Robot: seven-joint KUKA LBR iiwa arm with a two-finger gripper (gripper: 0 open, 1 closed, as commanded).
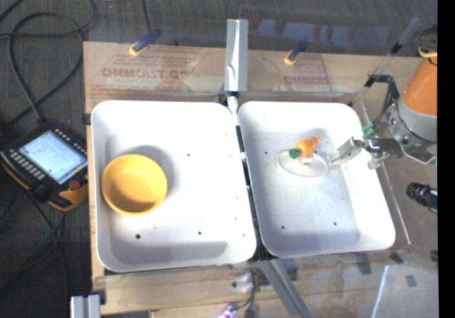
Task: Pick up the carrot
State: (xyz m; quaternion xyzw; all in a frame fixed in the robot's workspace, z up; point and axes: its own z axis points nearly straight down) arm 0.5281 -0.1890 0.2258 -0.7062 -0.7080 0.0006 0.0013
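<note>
Carrot (307,147): in the right bin (334,235), upper middle, beside a clear lid (306,162).
Long axis: slanting, orange tip up-right, toward me.
My hand (346,151): just right of the carrot; whether spread or pressed together, I cannot tell.
Nearest end: the orange tip.

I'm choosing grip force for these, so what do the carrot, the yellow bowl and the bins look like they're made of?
The carrot looks like a moulded plastic toy: even orange with a green end, on a clear, glassy-looking dish. The yellow bowl seems to be smooth plastic, uniform in colour with a soft sheen. The bins appear to be matt white plastic or coated metal; the view leaves that open.
</note>
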